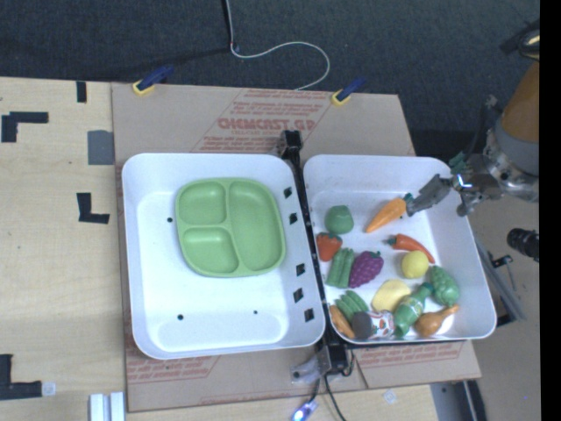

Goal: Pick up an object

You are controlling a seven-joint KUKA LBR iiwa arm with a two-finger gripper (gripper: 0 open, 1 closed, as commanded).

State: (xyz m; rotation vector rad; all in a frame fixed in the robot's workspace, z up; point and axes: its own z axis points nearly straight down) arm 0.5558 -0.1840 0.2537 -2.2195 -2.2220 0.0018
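Carrot (pixel 384 217) as the anchor here: orange, lying at a slant in the upper middle of the right bin (pixel 377 160), leafy end pointing up and right. Closest thing to the gripper by far.

Gripper (pixel 422 198) right at that leafy end, reaching in from the view's right, dark tip touching or nearly touching the carrot's top. Honestly can't tell whether open or closed, too small and dark. Can't call it a grip either. Grey arm with the orange band (pixel 529 103) farther up and right of the carrot.

Everything else, off the carrot:
- just left: a round green pepper (pixel 339 219)
- below and left: a red tomato-looking piece (pixel 326 247), then a green cucumber-ish thing (pixel 341 267) touching the purple grapes (pixel 366 268)
- just below and right: a red chili (pixel 404 242), with a yellow lemon (pixel 415 264) under it
- farther below and right: broccoli (pixel 443 283) and a brownish pear (pixel 430 323) near the bin's corner
- well below: a crowded heap of small green, yellow and orange bits, hard to name

Well left of the carrot, across the divider: the left bin (pixel 133 175) holding a green three-section plate (pixel 230 226), flat. Above the carrot, past the bin rim: cardboard sheet (pixel 263 121) with a white cable (pixel 280 55) looping beyond it.
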